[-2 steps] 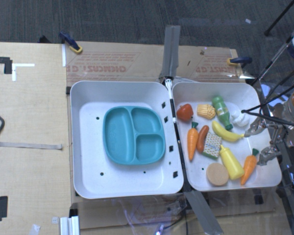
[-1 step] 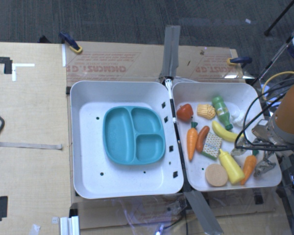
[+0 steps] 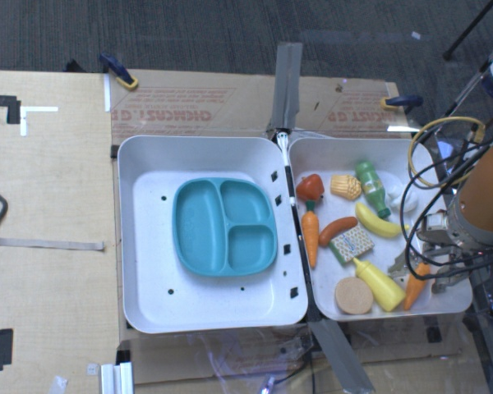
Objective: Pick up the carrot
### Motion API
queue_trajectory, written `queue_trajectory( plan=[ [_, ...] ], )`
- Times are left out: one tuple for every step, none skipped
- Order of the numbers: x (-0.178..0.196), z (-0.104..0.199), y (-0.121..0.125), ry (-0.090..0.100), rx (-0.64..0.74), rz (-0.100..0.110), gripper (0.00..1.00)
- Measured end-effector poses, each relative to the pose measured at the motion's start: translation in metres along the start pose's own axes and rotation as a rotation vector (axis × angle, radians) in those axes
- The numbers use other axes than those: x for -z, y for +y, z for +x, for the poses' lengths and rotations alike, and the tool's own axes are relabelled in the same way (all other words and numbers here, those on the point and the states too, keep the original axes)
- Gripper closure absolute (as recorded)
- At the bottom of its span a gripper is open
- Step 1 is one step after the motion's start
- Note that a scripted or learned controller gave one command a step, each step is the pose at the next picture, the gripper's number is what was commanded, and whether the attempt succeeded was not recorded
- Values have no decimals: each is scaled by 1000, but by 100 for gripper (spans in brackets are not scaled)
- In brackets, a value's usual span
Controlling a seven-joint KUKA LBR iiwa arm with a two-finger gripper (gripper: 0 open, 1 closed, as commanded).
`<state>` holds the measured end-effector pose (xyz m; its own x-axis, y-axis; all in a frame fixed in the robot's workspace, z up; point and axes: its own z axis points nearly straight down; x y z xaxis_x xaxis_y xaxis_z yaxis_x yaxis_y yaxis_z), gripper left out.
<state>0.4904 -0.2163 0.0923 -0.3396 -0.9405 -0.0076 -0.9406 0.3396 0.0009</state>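
A carrot (image 3: 311, 236) with a green top lies along the left wall of the right bin (image 3: 444, 306), pointing toward the front. A second, slimmer orange carrot-like piece (image 3: 413, 288) lies slanted at the bin's front right, beside the yellow bottle. My gripper (image 3: 423, 263) hangs low over that front right corner, right above the slim orange piece and far from the carrot at the left wall. Cables and the wrist hide much of it.
The right bin also holds a red pepper (image 3: 311, 187), corn (image 3: 346, 187), a green bottle (image 3: 371, 189), a banana (image 3: 376, 221), a sausage (image 3: 338, 228), a cracker-like block (image 3: 352, 243), a yellow bottle (image 3: 379, 282) and a tan disc (image 3: 354, 295). The left bin (image 3: 140, 286) holds a teal divided plate (image 3: 225, 226).
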Motion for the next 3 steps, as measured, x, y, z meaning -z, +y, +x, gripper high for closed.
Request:
queue_trajectory(
  plan=[
    [10,-1,-3,0,-1,6,100],
    [19,-4,-5,-3,-3,10,100],
    [130,-56,-112,2,-5,6,100]
  ],
)
